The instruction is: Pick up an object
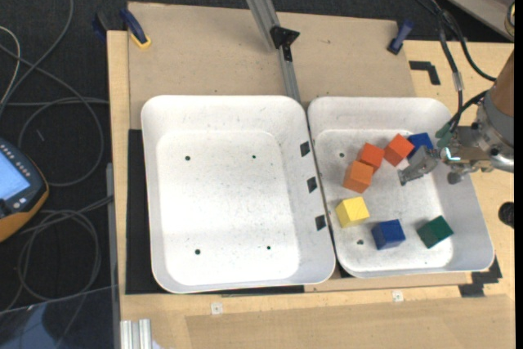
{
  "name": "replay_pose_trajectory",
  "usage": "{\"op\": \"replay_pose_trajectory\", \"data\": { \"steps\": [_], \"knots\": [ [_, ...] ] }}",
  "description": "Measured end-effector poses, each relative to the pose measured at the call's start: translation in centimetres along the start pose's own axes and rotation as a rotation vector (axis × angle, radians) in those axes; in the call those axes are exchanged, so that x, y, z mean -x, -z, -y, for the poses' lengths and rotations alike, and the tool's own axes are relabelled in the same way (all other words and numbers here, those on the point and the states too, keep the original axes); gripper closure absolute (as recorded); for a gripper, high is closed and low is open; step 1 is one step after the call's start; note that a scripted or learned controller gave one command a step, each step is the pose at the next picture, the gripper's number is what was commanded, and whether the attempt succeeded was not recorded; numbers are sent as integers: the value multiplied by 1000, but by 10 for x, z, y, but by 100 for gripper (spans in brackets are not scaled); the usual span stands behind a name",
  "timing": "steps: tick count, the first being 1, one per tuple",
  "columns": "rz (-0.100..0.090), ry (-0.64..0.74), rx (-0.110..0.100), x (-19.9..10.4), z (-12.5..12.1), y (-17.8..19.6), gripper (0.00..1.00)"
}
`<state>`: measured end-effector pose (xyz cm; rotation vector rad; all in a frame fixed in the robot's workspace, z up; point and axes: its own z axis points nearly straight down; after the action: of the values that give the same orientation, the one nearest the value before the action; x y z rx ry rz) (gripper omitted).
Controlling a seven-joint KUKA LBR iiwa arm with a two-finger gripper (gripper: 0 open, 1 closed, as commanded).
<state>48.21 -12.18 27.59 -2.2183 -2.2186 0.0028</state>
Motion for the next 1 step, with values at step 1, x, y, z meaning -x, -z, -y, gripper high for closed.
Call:
{"op": "replay_pose_trajectory", "data": {
  "steps": [1],
  "knots": [
    [1, 1, 5, 0, -1, 2, 0]
  ]
}}
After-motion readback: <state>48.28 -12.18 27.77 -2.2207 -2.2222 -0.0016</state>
